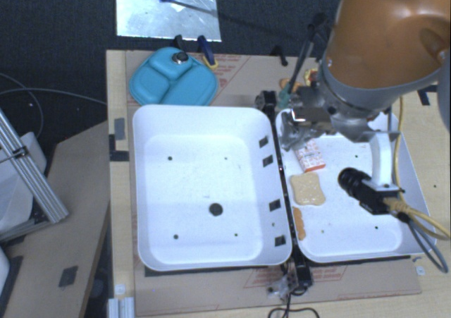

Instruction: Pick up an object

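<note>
Blue tray [173, 78], tan slab [308, 189], packet [310, 157] beside tool [294, 130]

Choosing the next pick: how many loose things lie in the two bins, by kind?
tan slab: 1
red-and-white pack: 1
orange strip: 1
dark disc: 1
Total: 4

On the worktop [239, 73] the left bin [151, 168] lies mid-frame, and the right bin [352, 239] touches its right side. In the right bin, near its left wall, a packet [310, 157] lies just above a slice [308, 189]. A tray [173, 78] sits above the left bin.
</note>
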You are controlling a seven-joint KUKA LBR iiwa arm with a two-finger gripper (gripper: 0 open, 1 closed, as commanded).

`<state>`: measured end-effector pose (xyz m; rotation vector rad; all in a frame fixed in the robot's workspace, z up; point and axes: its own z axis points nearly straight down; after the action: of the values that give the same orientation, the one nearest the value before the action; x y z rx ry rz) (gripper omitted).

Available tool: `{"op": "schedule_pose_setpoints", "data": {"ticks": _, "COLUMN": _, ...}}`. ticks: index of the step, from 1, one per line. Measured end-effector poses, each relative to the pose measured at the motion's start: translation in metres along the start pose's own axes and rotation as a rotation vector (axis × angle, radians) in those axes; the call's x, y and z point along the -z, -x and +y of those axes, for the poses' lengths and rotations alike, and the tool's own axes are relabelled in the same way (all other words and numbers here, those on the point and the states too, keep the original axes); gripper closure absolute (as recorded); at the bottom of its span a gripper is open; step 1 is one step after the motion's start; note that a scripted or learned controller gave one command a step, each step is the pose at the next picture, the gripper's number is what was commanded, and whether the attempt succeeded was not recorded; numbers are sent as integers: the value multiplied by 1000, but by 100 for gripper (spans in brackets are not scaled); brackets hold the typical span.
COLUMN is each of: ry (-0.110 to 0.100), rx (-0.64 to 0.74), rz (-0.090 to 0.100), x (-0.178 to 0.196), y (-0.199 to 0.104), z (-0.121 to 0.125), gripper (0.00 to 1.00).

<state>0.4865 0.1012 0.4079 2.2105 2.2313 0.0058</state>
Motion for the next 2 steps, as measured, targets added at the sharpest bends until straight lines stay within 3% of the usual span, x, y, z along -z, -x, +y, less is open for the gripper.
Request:
{"op": "schedule_pose_setpoints", "data": {"ticks": 1, "ry": -2, "rx": 0, "rz": 0, "x": -30, "y": -69, "z": 48, "gripper": 100}}
{"op": "schedule_pose_setpoints", "data": {"ticks": 2, "ry": 6, "rx": -13, "rz": -1, "x": 36, "y": -15, "z": 44, "gripper": 100}}
